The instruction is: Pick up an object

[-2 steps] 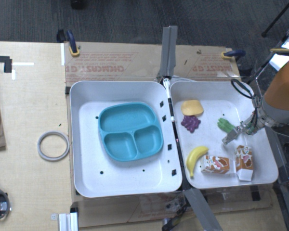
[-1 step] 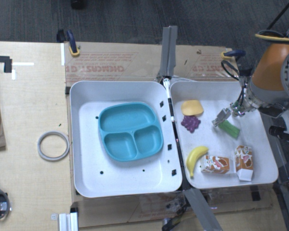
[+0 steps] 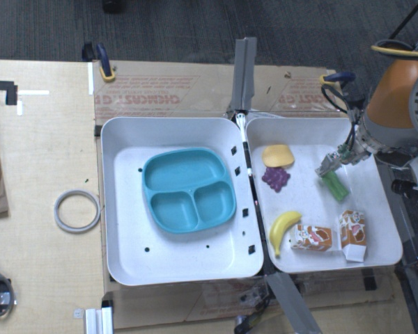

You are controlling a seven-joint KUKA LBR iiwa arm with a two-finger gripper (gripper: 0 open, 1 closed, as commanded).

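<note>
— Where is the claw (image 3: pixel 332 164)?

— Low over the right bin (image 3: pixel 376 256), near its far right corner, at the top end of a green object (image 3: pixel 336 186). The fingers are just at that end; whether they are closed on it or merely touching, I cannot tell, nor how wide they stand.

— What else lies in that bin?

— A yellow bun-like piece (image 3: pixel 278 156) towards the far left, a bunch of purple grapes (image 3: pixel 276 179) just in front of it, touching or nearly so. Along the near edge: a banana (image 3: pixel 283 231) by the left wall, then an orange-and-white packet (image 3: pixel 312 238), then a small carton (image 3: pixel 353 235) towards the near right corner.

— And the left bin (image 3: pixel 118 207)?

— It holds a blue divided tray (image 3: pixel 188 190), three compartments, lying slightly askew in the middle.

— On the bench itself?

— A grey ring (image 3: pixel 77 210), left of the left bin.
</note>
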